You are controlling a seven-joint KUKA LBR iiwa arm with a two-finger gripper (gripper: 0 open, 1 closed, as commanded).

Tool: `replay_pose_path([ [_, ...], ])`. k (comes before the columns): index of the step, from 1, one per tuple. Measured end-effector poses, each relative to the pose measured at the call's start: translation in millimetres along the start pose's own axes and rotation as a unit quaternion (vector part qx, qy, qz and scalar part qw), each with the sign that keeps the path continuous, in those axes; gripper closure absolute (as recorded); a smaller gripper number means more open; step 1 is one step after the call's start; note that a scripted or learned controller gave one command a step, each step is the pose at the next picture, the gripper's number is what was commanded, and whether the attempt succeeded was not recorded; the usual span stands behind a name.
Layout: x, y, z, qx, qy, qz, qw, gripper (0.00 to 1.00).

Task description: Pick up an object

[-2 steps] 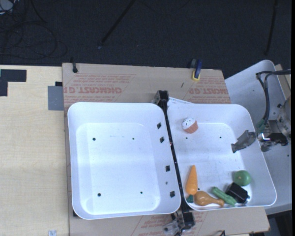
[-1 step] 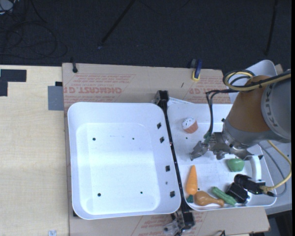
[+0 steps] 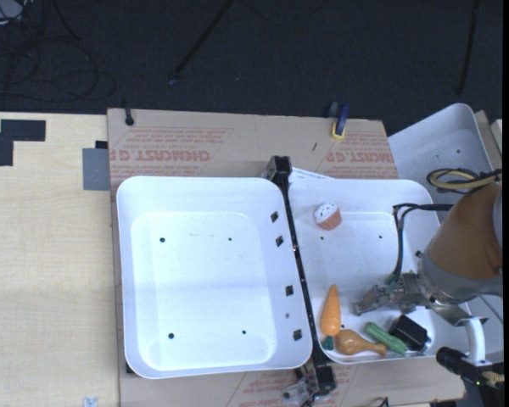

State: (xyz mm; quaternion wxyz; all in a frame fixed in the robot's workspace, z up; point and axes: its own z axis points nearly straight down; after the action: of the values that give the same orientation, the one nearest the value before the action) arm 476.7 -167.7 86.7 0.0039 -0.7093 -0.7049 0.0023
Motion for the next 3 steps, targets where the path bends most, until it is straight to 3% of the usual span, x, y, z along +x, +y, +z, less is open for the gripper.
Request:
replay_pose_path([
  [1,1.6,3.1,-12.0,-0.002,0.0,0.001,1.0,1.0],
  [2,0.7,2.6,-21.4,-0.001,0.0,0.003,1.0,1.0],
  [3,0.6,2.5,-20.9,-0.001,0.0,0.004,1.0,0.0],
])
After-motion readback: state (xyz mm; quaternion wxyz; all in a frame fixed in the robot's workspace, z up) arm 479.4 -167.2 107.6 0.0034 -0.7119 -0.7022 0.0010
